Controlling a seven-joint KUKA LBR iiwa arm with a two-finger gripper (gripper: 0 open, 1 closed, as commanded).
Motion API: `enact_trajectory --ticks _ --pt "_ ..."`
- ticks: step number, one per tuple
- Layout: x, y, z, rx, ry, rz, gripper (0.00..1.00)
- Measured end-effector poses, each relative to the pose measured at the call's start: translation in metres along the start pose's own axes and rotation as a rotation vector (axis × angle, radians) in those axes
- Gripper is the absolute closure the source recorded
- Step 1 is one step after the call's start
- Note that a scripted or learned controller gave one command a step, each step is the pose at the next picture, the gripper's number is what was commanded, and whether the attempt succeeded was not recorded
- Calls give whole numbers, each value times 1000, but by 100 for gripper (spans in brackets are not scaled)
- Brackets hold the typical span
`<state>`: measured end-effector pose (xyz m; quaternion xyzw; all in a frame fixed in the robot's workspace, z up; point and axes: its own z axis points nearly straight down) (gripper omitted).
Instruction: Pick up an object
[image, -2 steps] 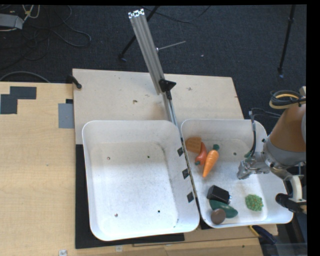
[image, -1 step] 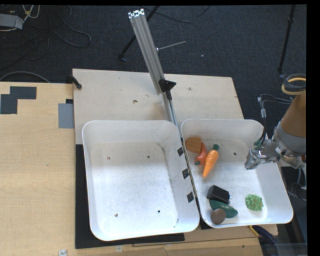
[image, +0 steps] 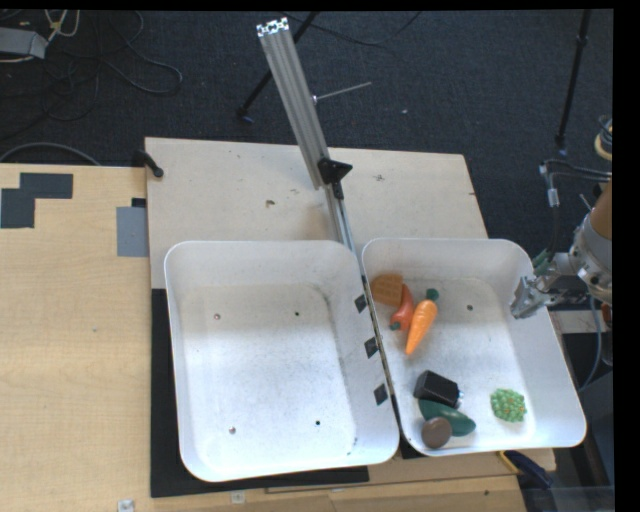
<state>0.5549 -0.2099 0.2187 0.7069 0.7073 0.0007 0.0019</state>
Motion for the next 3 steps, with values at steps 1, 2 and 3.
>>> enact_trajectory --ticks 1,2,3 --pt "-1 1 -53 0 0 -2 100" --pt "57 -2 -50 6 5 -4 100" --pt "97 -16 -45 8 4 -3 100"
